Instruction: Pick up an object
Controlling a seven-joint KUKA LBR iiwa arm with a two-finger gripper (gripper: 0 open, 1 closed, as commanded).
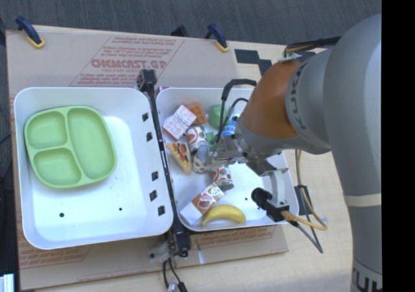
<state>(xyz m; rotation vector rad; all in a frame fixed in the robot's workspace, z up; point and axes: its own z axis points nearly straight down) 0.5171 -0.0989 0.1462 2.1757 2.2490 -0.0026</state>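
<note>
Camera view, banana (224, 215) lengthwise left-right, ends upturned

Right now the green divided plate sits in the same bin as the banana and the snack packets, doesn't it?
Not quite. In the camera view the green divided plate lies by itself in the left bin. The banana and the snack packets are in the right bin, where the arm is reaching.

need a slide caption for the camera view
Arm's gripper low over snack packets in the right bin; banana near its front, green tray in the left.
</note>
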